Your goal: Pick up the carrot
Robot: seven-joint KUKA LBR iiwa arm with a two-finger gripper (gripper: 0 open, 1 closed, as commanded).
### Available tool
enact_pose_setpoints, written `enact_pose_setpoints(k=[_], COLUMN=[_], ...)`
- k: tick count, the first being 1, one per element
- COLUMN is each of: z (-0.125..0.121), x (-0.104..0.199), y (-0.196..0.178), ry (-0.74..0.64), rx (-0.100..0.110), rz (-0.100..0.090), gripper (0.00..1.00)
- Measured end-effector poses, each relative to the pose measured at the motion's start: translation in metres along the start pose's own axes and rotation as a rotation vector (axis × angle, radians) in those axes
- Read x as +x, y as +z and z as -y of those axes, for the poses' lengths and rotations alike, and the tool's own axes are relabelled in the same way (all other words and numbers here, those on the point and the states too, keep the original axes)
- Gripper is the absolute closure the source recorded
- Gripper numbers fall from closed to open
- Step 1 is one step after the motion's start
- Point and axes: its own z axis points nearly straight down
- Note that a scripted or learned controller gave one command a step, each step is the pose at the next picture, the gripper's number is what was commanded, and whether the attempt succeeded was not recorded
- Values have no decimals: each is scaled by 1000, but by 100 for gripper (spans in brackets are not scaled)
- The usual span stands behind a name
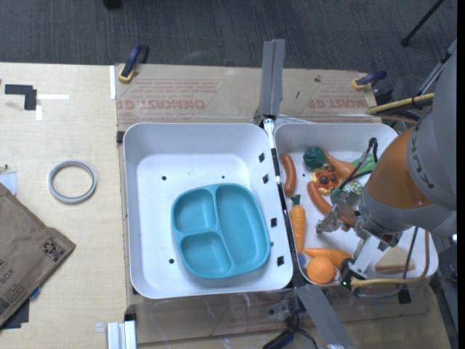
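**Claw low in the right bin, carrot at its left wall**

Gripper (336, 220) hangs low over the right bin (429, 264); I cannot tell its state, the metal parts blur together. Nothing is visibly held. A long tapered carrot (298, 225) lies along that bin's left wall, green tuft up. Near it lie a glossy sausage (290, 174), a smooth orange ball (320, 270) at the near edge and a dark green vegetable (314, 156). In the left bin (145, 217) sits a turquoise three-part plate (219, 230). On the pale wooden bench (58, 122) rests a tape ring (73, 181)
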Motion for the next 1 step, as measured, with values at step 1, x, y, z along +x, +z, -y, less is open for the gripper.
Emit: enact_pose_setpoints(k=[1], z=[0], x=[-1], y=[-6], ry=[-1], rx=[5], rz=[4], gripper=[100])
